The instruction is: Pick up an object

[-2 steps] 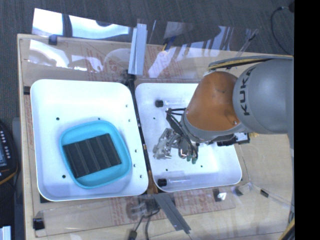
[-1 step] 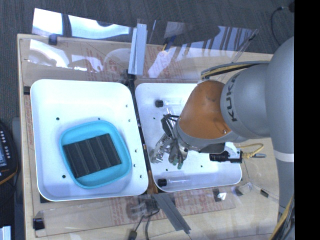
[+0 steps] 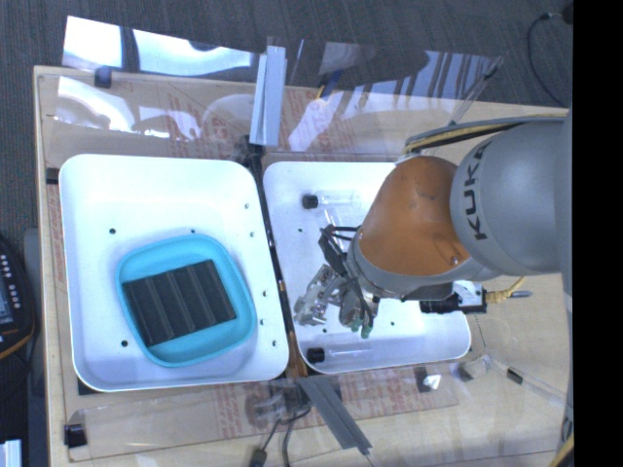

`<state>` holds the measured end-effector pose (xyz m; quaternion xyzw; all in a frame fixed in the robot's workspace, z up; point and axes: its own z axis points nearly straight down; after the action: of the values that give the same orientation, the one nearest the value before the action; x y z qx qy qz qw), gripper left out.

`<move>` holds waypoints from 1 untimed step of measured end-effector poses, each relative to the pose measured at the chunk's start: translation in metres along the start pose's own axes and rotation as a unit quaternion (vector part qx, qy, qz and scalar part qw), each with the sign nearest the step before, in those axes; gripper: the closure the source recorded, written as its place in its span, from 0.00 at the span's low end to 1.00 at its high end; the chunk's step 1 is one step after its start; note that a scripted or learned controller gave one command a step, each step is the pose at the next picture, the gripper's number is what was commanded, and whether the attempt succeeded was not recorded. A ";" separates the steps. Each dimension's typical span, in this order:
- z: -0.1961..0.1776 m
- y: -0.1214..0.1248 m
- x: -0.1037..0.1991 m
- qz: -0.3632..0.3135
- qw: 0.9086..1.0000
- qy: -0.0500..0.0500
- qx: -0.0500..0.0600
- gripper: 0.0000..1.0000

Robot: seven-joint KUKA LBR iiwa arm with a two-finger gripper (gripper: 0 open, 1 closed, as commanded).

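A grey robot arm (image 3: pixel 506 202) reaches into the right bin (image 3: pixel 292 188), its gripper (image 3: pixel 336 305) low over the bin floor. Whether it grips anything cannot be told. A blue tray (image 3: pixel 185 300) lies in the left bin (image 3: pixel 88 193).

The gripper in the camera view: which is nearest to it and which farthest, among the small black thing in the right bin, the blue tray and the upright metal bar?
From the gripper:
1. Small black thing, right bin, upper part.
2. Blue tray, left bin.
3. Metal bar, behind the bins, at the top.
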<state>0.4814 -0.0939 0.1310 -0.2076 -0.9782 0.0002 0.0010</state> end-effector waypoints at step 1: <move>0.040 -0.004 -0.041 0.151 0.989 0.000 0.000 1.00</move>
<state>0.5168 -0.1142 0.0906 -0.3530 -0.9356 0.0004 0.0009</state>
